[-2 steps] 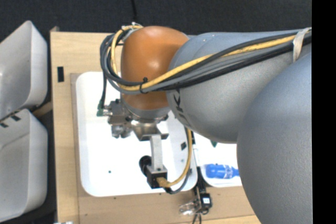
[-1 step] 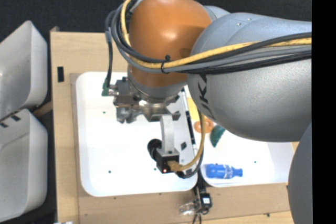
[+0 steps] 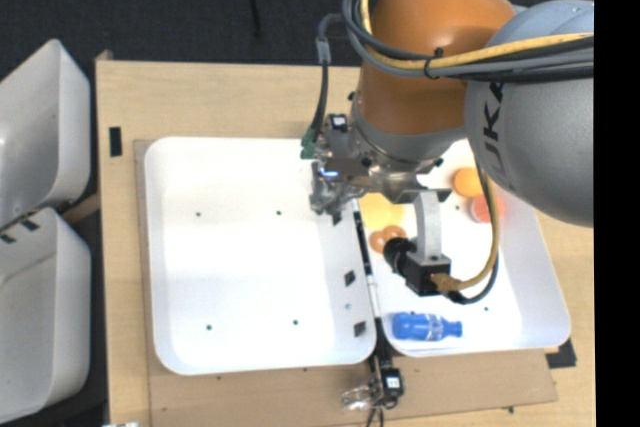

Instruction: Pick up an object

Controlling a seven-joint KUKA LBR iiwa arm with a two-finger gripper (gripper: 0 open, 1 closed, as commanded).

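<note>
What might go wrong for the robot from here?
The gripper hangs at the rim where the two bins meet, so it may strike the wall instead of a thing. The blue bottle lies on its side and might roll away. The orange pieces sit close together, so one grab may knock another.

The gripper (image 3: 338, 187) hangs above the seam between the left bin (image 3: 200, 315) and the right bin (image 3: 540, 305) on the desk (image 3: 125, 115). In the right bin, a bottle (image 3: 425, 327) lies before it and a ball (image 3: 467, 181) to its right.
</note>
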